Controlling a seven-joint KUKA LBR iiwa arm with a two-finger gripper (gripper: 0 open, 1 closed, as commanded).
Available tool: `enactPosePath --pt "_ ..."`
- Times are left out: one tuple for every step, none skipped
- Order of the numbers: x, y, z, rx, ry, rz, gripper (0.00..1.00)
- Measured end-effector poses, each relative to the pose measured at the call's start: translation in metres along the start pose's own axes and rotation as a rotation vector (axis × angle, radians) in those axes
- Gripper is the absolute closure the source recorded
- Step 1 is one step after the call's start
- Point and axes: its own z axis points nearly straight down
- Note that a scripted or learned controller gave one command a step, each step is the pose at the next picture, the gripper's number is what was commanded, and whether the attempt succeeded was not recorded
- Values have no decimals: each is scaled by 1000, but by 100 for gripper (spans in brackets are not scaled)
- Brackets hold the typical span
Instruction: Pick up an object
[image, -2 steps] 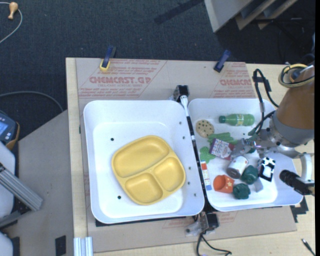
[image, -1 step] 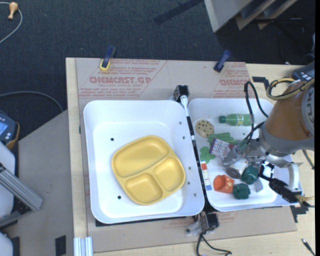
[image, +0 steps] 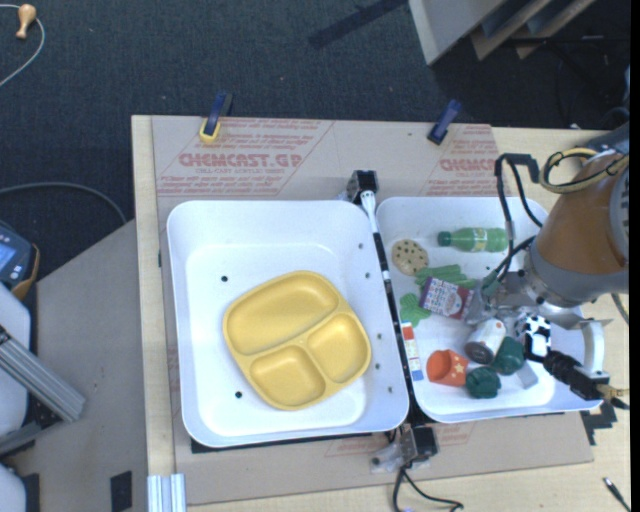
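hand (image: 503, 330) low in right bin (image: 440, 400) among toys, half hidden by wrist; cannot tell its state.

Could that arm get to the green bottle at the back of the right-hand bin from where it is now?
Probably yes. The green bottle lies alone near the far wall of the right bin, nothing on top of it. The gripper is already low in that bin, over the clutter nearer the front, so it's likely a short move.
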Motion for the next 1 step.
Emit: enactPosePath --pt "-2 -4 -62 -6 -3 -2 100"
